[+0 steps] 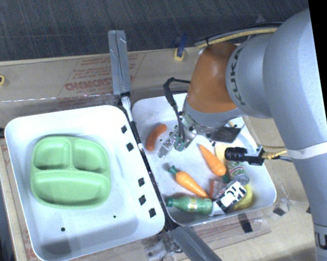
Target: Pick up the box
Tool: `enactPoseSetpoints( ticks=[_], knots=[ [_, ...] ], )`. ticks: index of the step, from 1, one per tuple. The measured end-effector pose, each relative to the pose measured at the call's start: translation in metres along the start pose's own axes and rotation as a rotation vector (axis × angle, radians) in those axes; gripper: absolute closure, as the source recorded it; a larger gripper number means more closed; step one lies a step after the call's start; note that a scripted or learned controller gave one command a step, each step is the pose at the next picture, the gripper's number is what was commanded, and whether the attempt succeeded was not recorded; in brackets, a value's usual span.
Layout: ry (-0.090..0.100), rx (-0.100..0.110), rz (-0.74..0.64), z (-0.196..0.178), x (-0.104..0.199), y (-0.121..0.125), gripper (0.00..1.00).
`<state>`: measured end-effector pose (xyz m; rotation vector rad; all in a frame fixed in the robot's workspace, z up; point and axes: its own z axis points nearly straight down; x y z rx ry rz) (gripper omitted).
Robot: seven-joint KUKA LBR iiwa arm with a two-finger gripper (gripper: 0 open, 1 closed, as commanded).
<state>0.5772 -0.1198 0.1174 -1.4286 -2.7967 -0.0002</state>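
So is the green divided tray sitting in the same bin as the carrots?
No, the green tray lies in the left bin, while the carrots are in the right bin.

Two white bins [83,244], one green tray [70,170], two carrots [188,182], one green bottle [190,204].

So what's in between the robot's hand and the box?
In the camera view, an orange carrot lies between the hand and the black-and-white box, on the bin's white floor.
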Motion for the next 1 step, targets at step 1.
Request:
enactPoseSetpoints(
  ticks=[1],
  knots=[
    [-0.002, -0.001, 0.096, -0.0759, -0.0078, 0.0932, 1.0]
  ],
)
